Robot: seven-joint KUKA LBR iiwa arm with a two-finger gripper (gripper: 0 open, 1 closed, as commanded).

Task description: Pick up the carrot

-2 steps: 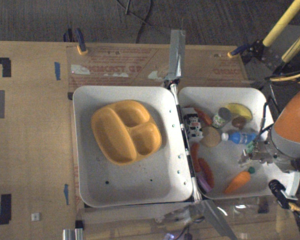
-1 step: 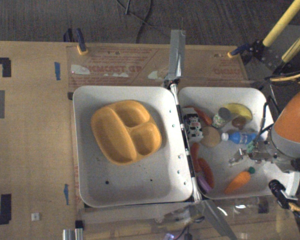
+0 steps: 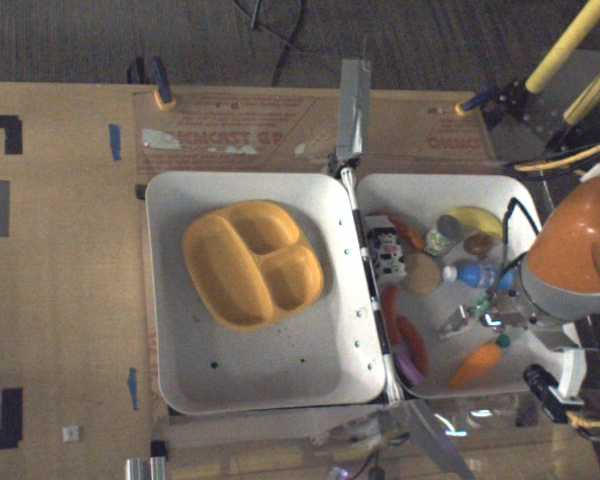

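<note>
The carrot (image 3: 477, 364) lay on the floor of the right bin (image 3: 430, 190), toward five o'clock, its tip pointing down-left — not yet lifted. The gripper (image 3: 470, 318) hung just above it at about eleven o'clock from the carrot, near but seemingly apart from it; whether it was released or clenched could not be told from the glare on the metal. Nothing orange sat in its grasp. By my reading the approach was largely made, while closing on the carrot and raising it remained. The yellow divided dish (image 3: 252, 262) sat in the left bin (image 3: 180, 368).

fixed overhead camera, slanted, both bins (image 3: 180, 368)
</note>
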